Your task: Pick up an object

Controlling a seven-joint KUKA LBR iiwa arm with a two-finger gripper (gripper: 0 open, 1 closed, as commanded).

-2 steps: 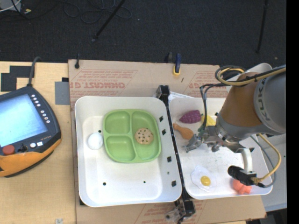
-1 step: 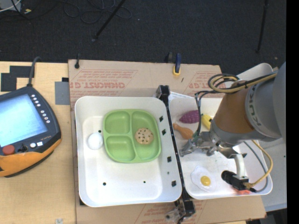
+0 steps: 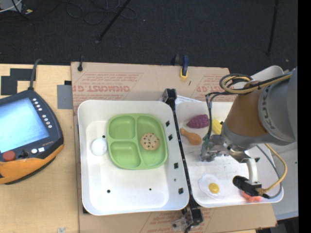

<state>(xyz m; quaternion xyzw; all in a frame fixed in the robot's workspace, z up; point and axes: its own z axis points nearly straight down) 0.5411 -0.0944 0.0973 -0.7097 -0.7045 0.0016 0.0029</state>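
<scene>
My gripper (image 3: 209, 153) is low in the right bin (image 3: 197, 194), near its middle, with the grey arm and its orange band above it to the right. Just left of the gripper lies an orange drumstick-shaped toy (image 3: 190, 135). A purple bunch of grapes (image 3: 198, 122) sits behind that. A yellow piece (image 3: 216, 126) peeks out beside the arm, partly hidden. A fried-egg toy (image 3: 212, 188) lies in front of the gripper, near the bin's front edge. Nothing shows between the gripper's tips.
The left bin (image 3: 126, 198) holds a green divided plate (image 3: 127, 153) with a cookie (image 3: 149, 141) in its upper right compartment, and a white ball (image 3: 99, 146) beside the plate. A teach pendant (image 3: 26, 132) rests on the bench at far left.
</scene>
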